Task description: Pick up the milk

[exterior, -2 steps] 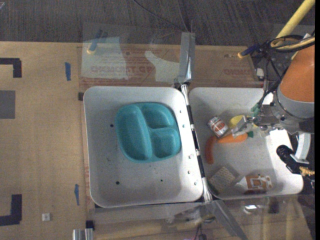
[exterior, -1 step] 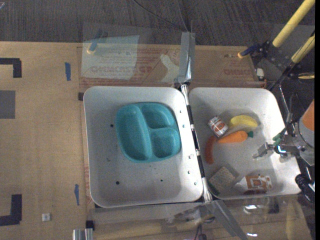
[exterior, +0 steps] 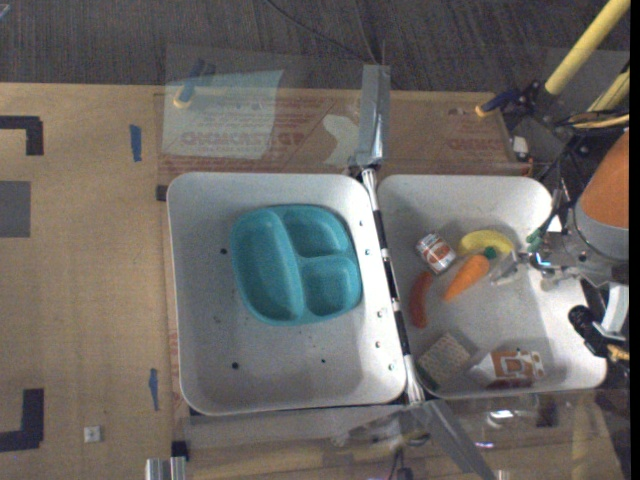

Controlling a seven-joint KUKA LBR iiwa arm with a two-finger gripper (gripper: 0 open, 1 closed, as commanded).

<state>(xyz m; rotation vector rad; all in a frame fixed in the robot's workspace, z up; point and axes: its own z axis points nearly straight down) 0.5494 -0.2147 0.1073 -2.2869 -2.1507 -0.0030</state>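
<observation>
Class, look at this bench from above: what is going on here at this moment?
A grey robot arm with an orange band reaches in from the right over the right bin. Its gripper sits by the carrot and banana, holding nothing visible. The milk carton lies untouched near the bin's front edge, beside a small can, a sausage and a cracker. The left bin holds a teal divided plate.

Milk carton (exterior: 509, 367) (seemingly toppled), right bin's (exterior: 560, 380) front.
</observation>
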